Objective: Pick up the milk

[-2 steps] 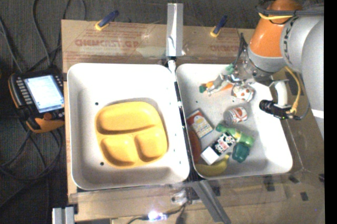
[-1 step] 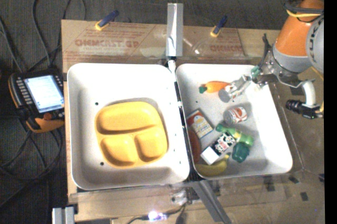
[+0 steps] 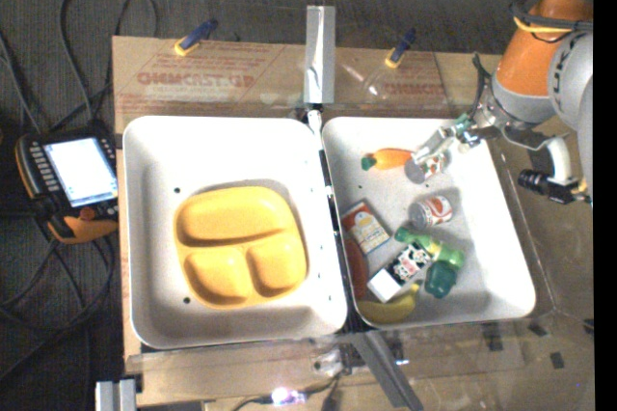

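The milk [image 3: 400, 272] is a small carton with black and white cow patches. It lies tilted in the near part of the right bin [image 3: 503, 240], between a red bottle and a green bottle. My gripper [image 3: 434, 156] hangs over the far side of that bin, just right of an orange carrot [image 3: 390, 158]. It is well apart from the milk, which sits nearer the camera and slightly left of it. The grey arm with its orange band [image 3: 535, 52] reaches in from the upper right.
Around the milk lie a red bottle [image 3: 363, 233], a red and white can [image 3: 434, 209], a green bottle [image 3: 434, 251], a green cup [image 3: 441, 280] and a banana [image 3: 390, 308]. The left bin [image 3: 140, 206] holds a yellow divided plate [image 3: 241, 242].
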`<state>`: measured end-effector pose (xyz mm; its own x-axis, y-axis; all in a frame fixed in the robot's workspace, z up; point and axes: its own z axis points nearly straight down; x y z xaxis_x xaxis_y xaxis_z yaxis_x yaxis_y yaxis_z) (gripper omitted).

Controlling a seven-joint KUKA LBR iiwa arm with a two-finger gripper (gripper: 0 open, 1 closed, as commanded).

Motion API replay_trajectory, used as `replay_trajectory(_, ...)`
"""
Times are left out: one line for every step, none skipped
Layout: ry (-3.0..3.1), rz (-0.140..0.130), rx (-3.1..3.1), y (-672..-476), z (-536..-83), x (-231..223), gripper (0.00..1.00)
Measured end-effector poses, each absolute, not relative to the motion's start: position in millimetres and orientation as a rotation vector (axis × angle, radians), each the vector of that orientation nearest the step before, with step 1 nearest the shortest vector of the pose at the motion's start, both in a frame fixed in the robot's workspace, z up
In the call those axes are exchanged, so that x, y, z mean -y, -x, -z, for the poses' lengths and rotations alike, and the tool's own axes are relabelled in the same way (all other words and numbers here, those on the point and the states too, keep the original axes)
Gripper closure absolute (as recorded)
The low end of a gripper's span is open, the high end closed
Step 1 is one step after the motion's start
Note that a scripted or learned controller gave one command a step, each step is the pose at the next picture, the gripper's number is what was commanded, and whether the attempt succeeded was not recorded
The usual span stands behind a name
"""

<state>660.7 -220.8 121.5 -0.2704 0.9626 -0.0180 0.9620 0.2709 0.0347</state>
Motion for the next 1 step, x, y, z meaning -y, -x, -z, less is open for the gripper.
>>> replay_trajectory(-1.768,-0.012,-2.591,-677.5,-114.6,220.4,0.0)
